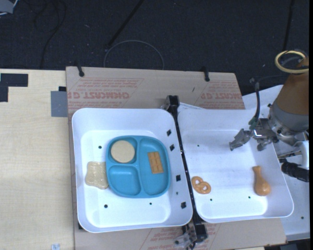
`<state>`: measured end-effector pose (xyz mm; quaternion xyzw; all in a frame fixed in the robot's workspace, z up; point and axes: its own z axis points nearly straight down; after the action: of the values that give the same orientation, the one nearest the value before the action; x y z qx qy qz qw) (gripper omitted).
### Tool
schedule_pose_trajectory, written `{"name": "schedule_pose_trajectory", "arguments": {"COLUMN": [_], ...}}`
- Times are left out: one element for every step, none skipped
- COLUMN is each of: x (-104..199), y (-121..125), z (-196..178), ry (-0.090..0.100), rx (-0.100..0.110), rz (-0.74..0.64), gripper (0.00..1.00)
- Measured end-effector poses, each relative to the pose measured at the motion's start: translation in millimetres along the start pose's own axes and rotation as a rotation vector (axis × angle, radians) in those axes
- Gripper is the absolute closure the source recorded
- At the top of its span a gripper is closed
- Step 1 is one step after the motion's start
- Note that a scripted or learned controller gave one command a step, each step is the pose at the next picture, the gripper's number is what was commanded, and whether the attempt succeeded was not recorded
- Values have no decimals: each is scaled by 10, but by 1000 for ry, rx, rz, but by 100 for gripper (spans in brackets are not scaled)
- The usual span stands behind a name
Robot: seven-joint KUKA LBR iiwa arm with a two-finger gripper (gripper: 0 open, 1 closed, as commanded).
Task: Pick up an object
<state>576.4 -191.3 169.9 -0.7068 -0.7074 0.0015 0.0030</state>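
Note:
A small brown pretzel lies near the front left of the right bin. A tan drumstick-shaped piece rests by that bin's right wall. My gripper hovers over the back right of this bin, above and behind the drumstick. Its two fingers are spread open with nothing between them. In the left bin sits a blue divided tray holding a round beige biscuit and an orange rectangular cracker. A pale toast-shaped piece lies against the tray's left side.
A black divider runs between the two bins. Cardboard lies under them. The arm's grey and orange body stands at the right edge, with cables near it. The middle of the right bin's floor is bare white.

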Motion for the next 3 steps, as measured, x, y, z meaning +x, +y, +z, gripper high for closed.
{"name": "schedule_pose_trajectory", "arguments": {"x": [2, 16, 10], "y": [13, 11, 13], "z": [641, 835, 720], "ry": [0, -1, -1], "rx": [1, -2, -2], "rz": [1, 2, 4], "gripper": [0, 0, 100]}}
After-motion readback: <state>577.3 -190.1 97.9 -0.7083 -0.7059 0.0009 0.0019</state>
